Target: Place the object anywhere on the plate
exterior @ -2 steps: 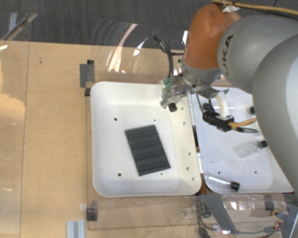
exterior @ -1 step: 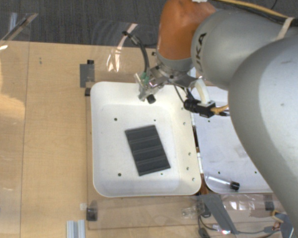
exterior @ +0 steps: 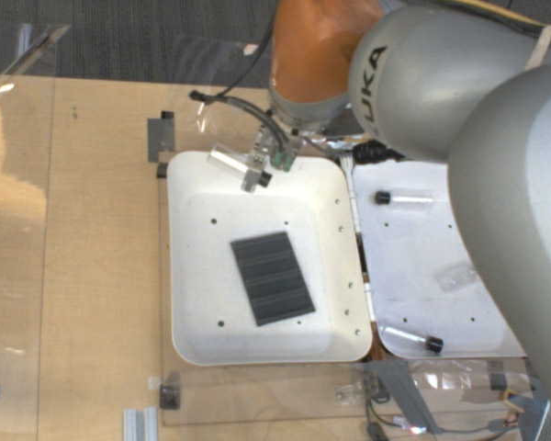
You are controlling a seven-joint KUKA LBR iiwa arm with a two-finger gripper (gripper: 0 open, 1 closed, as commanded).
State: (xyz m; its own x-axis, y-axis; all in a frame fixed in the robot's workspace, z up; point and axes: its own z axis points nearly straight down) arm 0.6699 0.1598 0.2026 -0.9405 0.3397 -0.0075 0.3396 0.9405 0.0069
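Seen from above at a slant, a wooden bench [exterior: 73, 246] bears two shallow white bins side by side. The left bin [exterior: 193, 320] holds a dark grey ribbed plate [exterior: 273, 278], a flat rectangle lying near the bin's middle, turned slightly off square, with bare white floor all around it. The gripper [exterior: 257, 175] hangs over the far edge of this bin, well apart from the plate. A pale clear piece [exterior: 225, 159] juts out to the left just beside the gripper's tip. Whether the gripper is clamped on it, or open, cannot be told at this size. The right bin [exterior: 413, 246] holds two clear tubes with black caps. The far tube [exterior: 404, 197] lies near the bin's far left corner with its cap pointing left. The near tube [exterior: 409, 340] lies along the near edge with its cap pointing right. Between them a faint clear scrap [exterior: 455, 278] rests on the white floor. The big grey arm [exterior: 422, 72], with its orange band [exterior: 312, 35], reaches in from the right and covers the right bin's far and right parts. Black cables [exterior: 230, 104] loop from the wrist over the bench beyond the left bin. A small dark bracket [exterior: 161, 136] stands at that bin's far left corner, and loose wiring [exterior: 395, 412] lies on the bench near the front of the right bin.
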